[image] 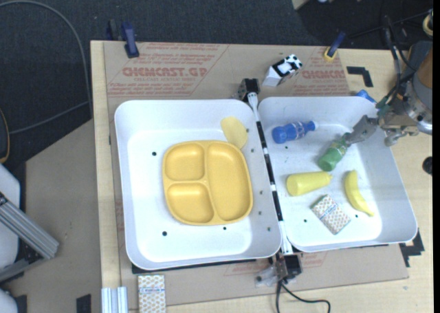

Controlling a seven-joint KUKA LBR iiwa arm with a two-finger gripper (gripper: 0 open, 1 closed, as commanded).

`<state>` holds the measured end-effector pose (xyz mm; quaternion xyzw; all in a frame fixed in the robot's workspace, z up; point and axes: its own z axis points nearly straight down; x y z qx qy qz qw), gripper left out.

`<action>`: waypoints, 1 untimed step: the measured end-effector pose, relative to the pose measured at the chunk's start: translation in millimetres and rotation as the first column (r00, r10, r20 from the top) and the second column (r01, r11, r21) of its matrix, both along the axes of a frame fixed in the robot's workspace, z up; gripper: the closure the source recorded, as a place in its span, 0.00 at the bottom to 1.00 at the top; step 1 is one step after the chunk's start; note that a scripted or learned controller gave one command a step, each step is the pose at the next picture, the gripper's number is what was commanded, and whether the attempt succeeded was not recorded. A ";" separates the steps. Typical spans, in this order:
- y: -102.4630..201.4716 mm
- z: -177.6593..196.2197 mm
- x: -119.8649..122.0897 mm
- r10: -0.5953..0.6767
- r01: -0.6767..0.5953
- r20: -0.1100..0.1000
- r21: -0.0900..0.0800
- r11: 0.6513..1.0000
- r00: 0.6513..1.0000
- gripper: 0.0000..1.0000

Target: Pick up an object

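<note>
The right bin [395, 167] holds a blue bottle [292, 131], a green bottle [332, 155], a yellow cylinder [308, 183], a banana [357, 192] and a small patterned box [331, 214]. My gripper [377, 133] hangs over the bin's far right part, open, with nothing between its fingers. Its left finger [360, 131] reaches down close to the upper end of the green bottle; I cannot tell whether they touch. The other objects lie apart from the gripper, to its left and below it in the view.
The left bin [134, 167] holds a yellow divided plate [206, 182] and a pale yellow piece [234, 131] at its far right. A black-and-white item [285, 68] sits on the cardboard behind the bins. Cables run near the arm at the right.
</note>
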<state>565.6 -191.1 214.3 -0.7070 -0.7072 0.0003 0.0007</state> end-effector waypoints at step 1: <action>26.1 -98.5 14.9 0.000 0.000 -0.001 0.000 1.000 1.000 0.00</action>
